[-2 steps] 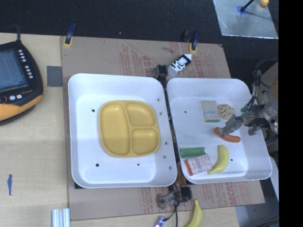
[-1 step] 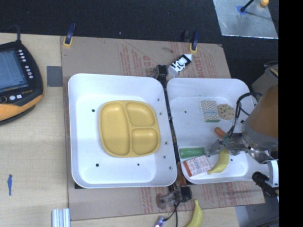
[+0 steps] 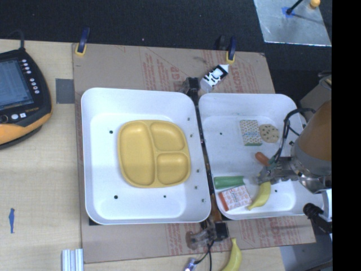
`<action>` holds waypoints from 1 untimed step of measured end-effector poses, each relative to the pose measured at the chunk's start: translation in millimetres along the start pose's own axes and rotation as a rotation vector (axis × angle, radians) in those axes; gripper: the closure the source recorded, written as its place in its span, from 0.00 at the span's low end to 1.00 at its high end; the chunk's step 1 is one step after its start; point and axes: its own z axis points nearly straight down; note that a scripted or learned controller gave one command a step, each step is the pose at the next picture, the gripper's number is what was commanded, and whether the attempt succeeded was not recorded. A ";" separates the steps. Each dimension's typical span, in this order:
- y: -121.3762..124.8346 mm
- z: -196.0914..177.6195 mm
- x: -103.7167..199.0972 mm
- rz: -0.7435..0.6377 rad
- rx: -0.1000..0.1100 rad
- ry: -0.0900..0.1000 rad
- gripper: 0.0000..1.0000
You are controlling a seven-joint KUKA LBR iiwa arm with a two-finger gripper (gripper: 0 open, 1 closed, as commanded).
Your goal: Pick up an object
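The right bin point(image 3: 282, 103) holds several small items. A yellow banana point(image 3: 260, 197) lies near its front wall, beside a red-and-white packet point(image 3: 234, 197) and a green stick-shaped piece point(image 3: 228, 181). An orange sausage-like piece point(image 3: 262, 157) sits mid-bin, with a patterned card point(image 3: 249, 132) and a round cookie point(image 3: 269, 132) farther back. My gripper point(image 3: 272, 175) hangs low over the right bin, just above the banana's upper end and just in front of the orange piece. The grey arm with its orange band point(image 3: 316, 137) comes in from the right and hides the bin's right side.
The left bin point(image 3: 96, 151) holds a yellow divided plate point(image 3: 153, 153). A teach pendant point(image 3: 20, 97) lies on the bench at far left. A second banana point(image 3: 233, 256) lies outside the bins at the bottom edge. Clamps point(image 3: 230, 48) pin the cardboard at the back.
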 end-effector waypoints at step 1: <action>49.8 -86.5 100.7 0.004 -0.003 0.001 1.00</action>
